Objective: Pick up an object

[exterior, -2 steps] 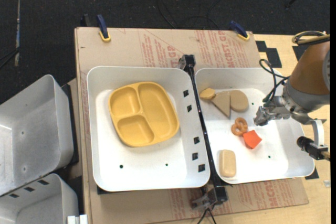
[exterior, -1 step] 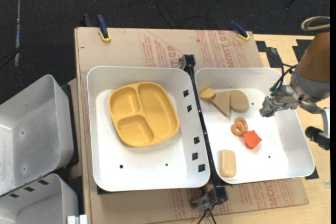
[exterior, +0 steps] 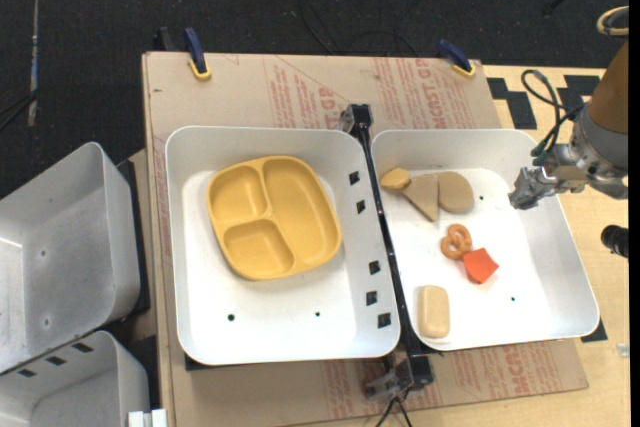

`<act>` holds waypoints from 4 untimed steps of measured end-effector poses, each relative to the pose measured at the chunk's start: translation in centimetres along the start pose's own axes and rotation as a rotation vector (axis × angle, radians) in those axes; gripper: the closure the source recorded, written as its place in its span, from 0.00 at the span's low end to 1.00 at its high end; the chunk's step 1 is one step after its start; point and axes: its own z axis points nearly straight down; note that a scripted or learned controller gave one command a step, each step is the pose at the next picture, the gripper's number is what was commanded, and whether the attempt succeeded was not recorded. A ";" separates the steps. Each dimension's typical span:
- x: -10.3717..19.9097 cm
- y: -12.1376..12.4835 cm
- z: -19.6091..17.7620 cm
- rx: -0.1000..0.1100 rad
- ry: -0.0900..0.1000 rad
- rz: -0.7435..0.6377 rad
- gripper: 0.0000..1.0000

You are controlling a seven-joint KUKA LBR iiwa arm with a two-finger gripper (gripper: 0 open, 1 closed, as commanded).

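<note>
Left of the black divider (exterior: 378, 215), the left bin (exterior: 190, 245) holds one yellow tray (exterior: 272, 215) with three compartments, bare white floor all round it. Right of the divider, the right bin (exterior: 555, 260) holds a small yellow wedge (exterior: 396, 179), a tan slab (exterior: 425, 196) touching a round tan piece (exterior: 456, 192), a pretzel (exterior: 457, 241) touching an orange block (exterior: 481, 266), and a pale bar (exterior: 433, 311) nearest the bin's front rim. Furthest from the divider, the hand (exterior: 527, 192) sits over the bin's open right side, apart from every piece, grasping nothing; whether it is released or clenched, I cannot tell.
</note>
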 end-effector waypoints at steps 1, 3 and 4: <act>0.0 0.2 -5.4 -0.001 0.000 -0.001 1.00; 10.6 1.7 -5.6 0.005 0.004 -0.006 1.00; 16.5 2.1 -5.7 0.007 0.002 0.000 1.00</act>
